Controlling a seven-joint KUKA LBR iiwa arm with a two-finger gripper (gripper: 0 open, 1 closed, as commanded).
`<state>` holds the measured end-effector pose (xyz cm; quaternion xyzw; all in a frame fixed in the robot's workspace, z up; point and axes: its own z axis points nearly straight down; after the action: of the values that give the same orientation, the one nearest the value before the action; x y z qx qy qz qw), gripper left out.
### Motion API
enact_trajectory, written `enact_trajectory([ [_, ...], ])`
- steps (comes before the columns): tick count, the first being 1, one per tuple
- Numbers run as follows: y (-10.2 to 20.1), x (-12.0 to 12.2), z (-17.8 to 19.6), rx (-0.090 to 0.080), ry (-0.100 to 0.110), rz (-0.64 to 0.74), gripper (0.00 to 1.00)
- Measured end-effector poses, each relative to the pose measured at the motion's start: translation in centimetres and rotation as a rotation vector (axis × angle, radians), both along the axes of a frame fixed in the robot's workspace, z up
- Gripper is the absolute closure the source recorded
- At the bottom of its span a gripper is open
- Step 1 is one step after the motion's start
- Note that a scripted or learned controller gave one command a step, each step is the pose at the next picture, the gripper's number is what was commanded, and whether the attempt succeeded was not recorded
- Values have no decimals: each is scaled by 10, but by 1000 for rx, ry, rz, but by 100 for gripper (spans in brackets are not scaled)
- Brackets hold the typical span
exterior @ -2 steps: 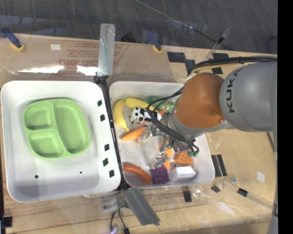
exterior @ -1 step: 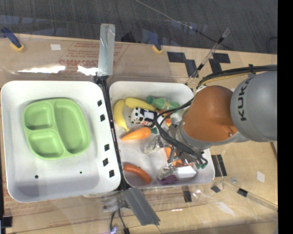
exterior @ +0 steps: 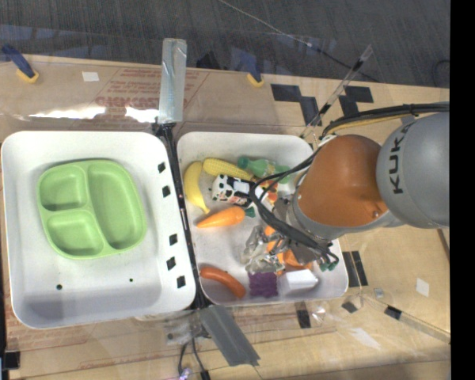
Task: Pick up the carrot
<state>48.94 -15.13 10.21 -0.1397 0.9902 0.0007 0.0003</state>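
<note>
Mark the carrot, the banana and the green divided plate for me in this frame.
carrot (exterior: 220, 218): camera view, middle of its orange body in the right bin.
banana (exterior: 193, 188): camera view, middle of its curved yellow length.
green divided plate (exterior: 92, 209): camera view, on the ridge between its compartments, in the left bin.

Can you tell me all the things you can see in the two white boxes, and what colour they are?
bins: two, white, side by side on the bench
plate: one, green, three sections, in the left bin
banana: one, yellow, right bin, upper left
corn-like toy: one, yellow, right bin, top
cow toy: one, black and white, beside the banana
carrot: one, orange, right bin, middle
sausage-like toy: one, red-orange, right bin, bottom
block: one, purple, right bin, bottom
arm: one, grey and orange, over the right bin
hand: one, metallic, right of the carrot, not touching it
</note>
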Motion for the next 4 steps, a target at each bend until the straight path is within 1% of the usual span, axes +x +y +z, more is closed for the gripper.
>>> enact_trajectory([
  [1,49,-3,116,-4,-8,193,100],
  [2,79,23,176,-3,-7,529,100],
  [3,119,34,189,-2,-6,719,100],
  [4,136,-14,87,2,7,551,100],
])
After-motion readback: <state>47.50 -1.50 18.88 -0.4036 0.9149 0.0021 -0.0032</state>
